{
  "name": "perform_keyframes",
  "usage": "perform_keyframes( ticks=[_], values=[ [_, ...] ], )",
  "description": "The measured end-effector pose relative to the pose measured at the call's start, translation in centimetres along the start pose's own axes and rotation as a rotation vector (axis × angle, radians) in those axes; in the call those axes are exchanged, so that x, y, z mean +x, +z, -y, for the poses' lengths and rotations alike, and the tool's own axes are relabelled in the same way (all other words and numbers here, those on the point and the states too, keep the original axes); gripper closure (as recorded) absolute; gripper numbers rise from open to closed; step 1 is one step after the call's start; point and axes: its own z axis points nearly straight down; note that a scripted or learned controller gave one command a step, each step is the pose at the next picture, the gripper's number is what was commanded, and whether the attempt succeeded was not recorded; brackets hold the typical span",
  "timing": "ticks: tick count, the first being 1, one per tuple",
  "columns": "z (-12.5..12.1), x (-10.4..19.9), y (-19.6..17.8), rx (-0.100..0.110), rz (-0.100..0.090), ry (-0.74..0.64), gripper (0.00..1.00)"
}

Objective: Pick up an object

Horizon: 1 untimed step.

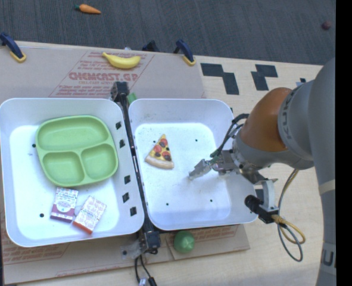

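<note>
A toy pizza slice (pixel 160 152) lies in the right bin (pixel 181 216), left of its middle. My gripper (pixel 201 170) hangs low over the same bin, to the right of the slice and a little nearer the front, well apart from it. Its fingers point left toward the slice, with nothing seen between them. The grey arm with its orange band (pixel 266 127) comes in over the bin's right wall.
The left bin (pixel 9 159) holds a green divided plate (pixel 76 148) and two small packets (pixel 65 204) (pixel 90 213). A toy banana (pixel 121 59) lies on the cardboard behind the bins, a green ball (pixel 184 241) in front of them, a toy carrot (pixel 89 8) on the floor.
</note>
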Motion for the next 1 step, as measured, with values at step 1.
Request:
perform_keyframes(
  ticks=[1],
  values=[
    [-7.54,1.08,-0.08,-0.001,-0.002,0.003,0.0]
  ],
)
